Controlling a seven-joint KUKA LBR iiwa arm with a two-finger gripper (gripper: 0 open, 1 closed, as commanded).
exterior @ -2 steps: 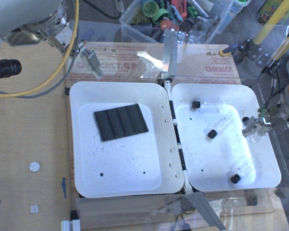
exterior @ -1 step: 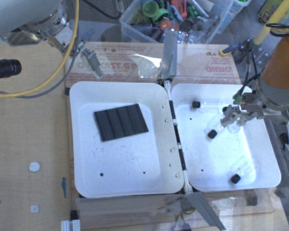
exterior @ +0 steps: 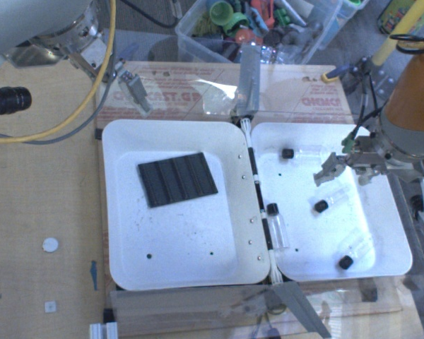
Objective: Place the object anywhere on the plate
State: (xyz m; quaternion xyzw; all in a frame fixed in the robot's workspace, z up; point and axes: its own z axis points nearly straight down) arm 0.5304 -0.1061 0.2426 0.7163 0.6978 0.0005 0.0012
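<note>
Vials, clear w/ black caps, lie scattered in the right bin (exterior: 389,210): we count one (exterior: 300,152) near its top, one (exterior: 328,202) mid-bin, one (exterior: 355,254) bottom right, one (exterior: 275,224) along the left wall. Dark ribbed plate (exterior: 177,179) sits in the left bin (exterior: 127,232). Hand (exterior: 330,171) hovers over the right bin, fingers apart, grasping nothing.
</note>
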